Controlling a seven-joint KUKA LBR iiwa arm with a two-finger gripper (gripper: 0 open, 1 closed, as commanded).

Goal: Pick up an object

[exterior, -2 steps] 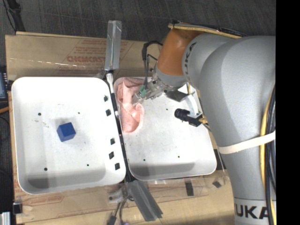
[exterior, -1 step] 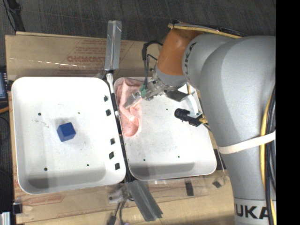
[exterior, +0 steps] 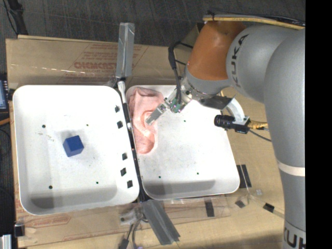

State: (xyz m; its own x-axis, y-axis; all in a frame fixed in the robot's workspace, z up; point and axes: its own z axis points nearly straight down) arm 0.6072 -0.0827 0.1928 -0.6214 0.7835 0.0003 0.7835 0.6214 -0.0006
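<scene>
Nearest the lens I see the grey arm (exterior: 270, 87) reaching in from the right over the right bin (exterior: 207, 160). Its gripper (exterior: 155, 115) sits low on the pink cloth (exterior: 142, 123), which lies bunched against that bin's left wall. I cannot tell whether the fingers are apart or closed. I judge the cloth light, soft and limp, best pinched at a raised fold. A small blue cube (exterior: 73, 145), stiff and easy, sits alone in the left bin (exterior: 31, 108), with open floor around it

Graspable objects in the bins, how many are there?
2: a blue cube in the left bin, and a pink cloth against the right bin's left wall. The arm may hide more.
</scene>
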